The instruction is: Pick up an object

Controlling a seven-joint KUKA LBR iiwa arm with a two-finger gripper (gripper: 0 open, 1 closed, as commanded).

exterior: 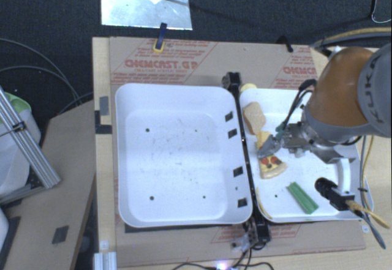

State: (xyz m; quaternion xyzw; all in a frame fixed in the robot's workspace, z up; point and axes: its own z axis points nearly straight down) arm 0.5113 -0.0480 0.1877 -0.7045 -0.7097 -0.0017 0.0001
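- In the right bin [277,210], a toy pizza slice [272,168] lies near the divider, at about nine o'clock from the bin's middle.
- The hand [269,146] sits just above the pizza slice, over a small yellow piece [263,138]; I cannot tell how far it is open or whether it holds anything.
- A tan bread-like block [254,117] lies at twelve o'clock from the hand.
- A green stick [302,197] lies at five o'clock from the pizza slice.
- The left bin [177,155] sits beside it on the table [153,60].
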